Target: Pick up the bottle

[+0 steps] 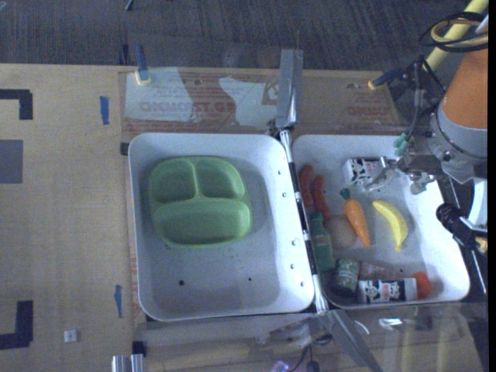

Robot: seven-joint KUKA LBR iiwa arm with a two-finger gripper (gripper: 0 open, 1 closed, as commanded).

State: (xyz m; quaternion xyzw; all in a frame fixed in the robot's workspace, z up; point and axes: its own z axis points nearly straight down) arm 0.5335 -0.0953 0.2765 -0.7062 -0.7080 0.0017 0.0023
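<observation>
Two white bins sit side by side: the left bin holds one green divided tray. The right bin holds one carrot, one banana, two sausages, one green bottle and two small cartons.

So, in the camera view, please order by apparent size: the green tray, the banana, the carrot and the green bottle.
1. Green tray, by far the largest.
2. Green bottle, lying along the right bin's left wall.
3. Banana and carrot: they look nearly alike, so I would not rank them.
</observation>
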